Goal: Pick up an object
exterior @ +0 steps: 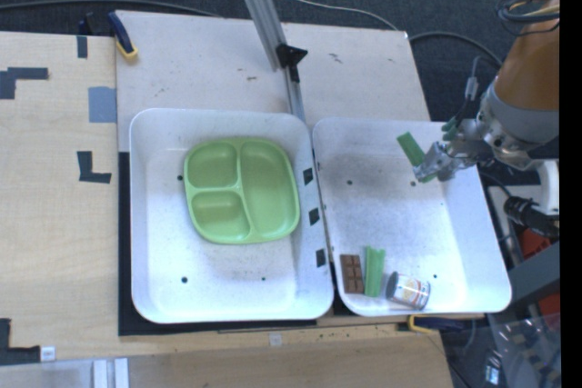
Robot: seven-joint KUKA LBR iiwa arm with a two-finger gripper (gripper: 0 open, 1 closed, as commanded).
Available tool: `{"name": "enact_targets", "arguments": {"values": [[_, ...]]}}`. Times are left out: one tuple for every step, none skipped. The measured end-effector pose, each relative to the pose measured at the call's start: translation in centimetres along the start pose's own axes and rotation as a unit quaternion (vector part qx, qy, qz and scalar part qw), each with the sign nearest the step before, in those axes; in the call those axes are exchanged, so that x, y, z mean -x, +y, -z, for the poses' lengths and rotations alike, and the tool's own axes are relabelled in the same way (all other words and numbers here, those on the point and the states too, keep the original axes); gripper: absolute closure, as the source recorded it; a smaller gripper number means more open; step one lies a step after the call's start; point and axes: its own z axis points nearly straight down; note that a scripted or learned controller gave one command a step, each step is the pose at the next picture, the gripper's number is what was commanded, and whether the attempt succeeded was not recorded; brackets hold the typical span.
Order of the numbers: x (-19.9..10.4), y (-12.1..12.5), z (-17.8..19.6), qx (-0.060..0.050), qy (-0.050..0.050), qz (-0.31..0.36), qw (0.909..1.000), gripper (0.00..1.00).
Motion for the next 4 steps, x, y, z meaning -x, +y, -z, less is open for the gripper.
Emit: {"name": "enact_targets", "arguments": {"values": [[-5.0, 0.2, 0.7, 0.0, 0.001, 0.001, 1.0, 1.0], [-11.3, 0.5, 0.8, 0.0, 0.001, 0.002, 1.0, 1.0], [-17.7, 0.2, 0.0, -0.001, 0.001, 0.001, 1.0, 1.0], [-23.4, 0.7, -1.4, -0.001, 0.0, 0.001, 1.0, 1.0]]}}
